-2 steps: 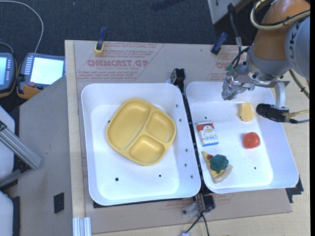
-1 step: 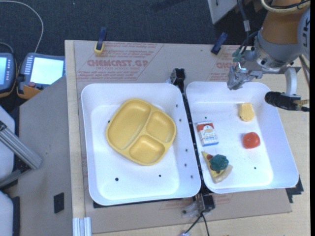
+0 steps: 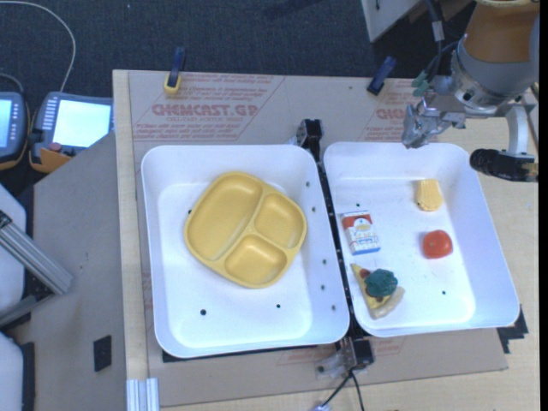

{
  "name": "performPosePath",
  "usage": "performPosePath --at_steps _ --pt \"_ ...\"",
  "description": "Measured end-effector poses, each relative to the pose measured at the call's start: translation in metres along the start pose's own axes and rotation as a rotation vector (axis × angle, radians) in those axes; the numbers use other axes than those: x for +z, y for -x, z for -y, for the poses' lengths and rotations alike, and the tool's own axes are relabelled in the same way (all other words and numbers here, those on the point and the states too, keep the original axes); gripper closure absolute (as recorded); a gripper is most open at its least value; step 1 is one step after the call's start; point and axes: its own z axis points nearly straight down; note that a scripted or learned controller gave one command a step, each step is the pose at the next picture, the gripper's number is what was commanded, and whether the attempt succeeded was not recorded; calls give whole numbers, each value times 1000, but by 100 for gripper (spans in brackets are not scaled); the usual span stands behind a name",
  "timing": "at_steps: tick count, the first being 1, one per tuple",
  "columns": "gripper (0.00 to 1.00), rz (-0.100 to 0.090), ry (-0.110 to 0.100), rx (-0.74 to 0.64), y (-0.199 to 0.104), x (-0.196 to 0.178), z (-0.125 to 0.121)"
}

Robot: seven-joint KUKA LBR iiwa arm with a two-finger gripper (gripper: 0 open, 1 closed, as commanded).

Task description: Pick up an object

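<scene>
The right bin (image 3: 488,229) holds a yellow chunk (image 3: 429,195), a red tomato (image 3: 437,244), a small red, white and blue carton (image 3: 360,232) and a pizza slice topped with broccoli (image 3: 378,287). My gripper (image 3: 417,137) hangs over the right bin's far rim, well above and behind these things, with nothing in it. The yellow chunk is the nearest object to it.
The left bin (image 3: 163,195) carries a yellow three-compartment plate (image 3: 246,228). Clamps sit on the cardboard board behind the bins, blue and yellow (image 3: 175,70) at left and blue (image 3: 381,74) at right. Screens stand off the bench at far left.
</scene>
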Motion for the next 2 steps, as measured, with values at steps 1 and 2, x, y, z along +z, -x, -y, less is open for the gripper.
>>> performPosePath --at_steps 1,2 --pt "100 -3 -7 -3 -40 4 16" --pt "100 -3 -7 -5 -93 4 30"
